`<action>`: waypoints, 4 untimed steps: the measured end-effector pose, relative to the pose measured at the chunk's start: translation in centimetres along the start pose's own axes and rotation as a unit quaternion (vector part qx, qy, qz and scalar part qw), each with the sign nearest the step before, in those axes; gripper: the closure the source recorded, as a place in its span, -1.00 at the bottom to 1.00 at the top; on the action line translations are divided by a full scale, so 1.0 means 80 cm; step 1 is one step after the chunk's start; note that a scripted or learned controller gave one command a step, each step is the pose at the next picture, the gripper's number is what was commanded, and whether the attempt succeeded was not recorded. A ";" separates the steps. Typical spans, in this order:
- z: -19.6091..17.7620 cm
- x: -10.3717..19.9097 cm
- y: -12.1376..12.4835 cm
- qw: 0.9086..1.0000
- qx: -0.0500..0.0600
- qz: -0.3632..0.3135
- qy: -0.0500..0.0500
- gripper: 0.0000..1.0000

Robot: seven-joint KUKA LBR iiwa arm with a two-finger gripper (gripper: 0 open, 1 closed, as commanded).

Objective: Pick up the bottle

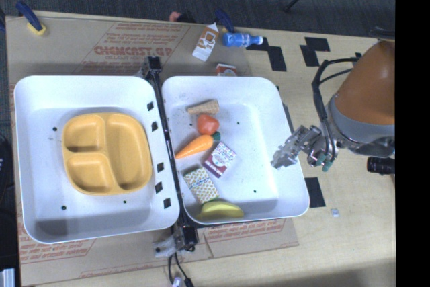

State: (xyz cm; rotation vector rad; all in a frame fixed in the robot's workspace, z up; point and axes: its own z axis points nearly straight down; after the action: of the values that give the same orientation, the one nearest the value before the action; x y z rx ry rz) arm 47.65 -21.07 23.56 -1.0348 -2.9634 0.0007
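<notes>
The bottle (238, 39) is small and blue with a pale cap end. It lies on its side on the bench behind the right bin (290, 179), outside both bins. My gripper (287, 152) hangs over the right bin's right rim, far in front of and to the right of the bottle. Nothing shows in its grasp. The grey arm with its orange band (371, 85) reaches in from the right.
The right bin holds a bread wedge (203, 107), a tomato (207, 124), a carrot (195, 146), a small carton (220, 159), a checkered packet (201, 183) and a banana (220, 210). A yellow divided plate (107, 151) lies in the left bin. A small carton (205, 42) lies left of the bottle.
</notes>
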 end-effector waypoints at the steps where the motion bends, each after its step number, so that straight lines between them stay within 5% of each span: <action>1: 0.005 0.000 0.000 0.982 0.000 -0.190 0.000 1.00; 2: -0.012 -0.001 0.000 0.947 0.000 -0.320 -0.002 1.00; 3: -0.085 -0.001 0.000 0.911 0.000 -0.412 -0.002 1.00; 4: -0.099 -0.001 0.001 0.911 0.001 -0.412 -0.003 1.00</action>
State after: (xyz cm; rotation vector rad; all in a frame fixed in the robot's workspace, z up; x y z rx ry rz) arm 47.80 -21.11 31.46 0.2797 -3.1313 0.0051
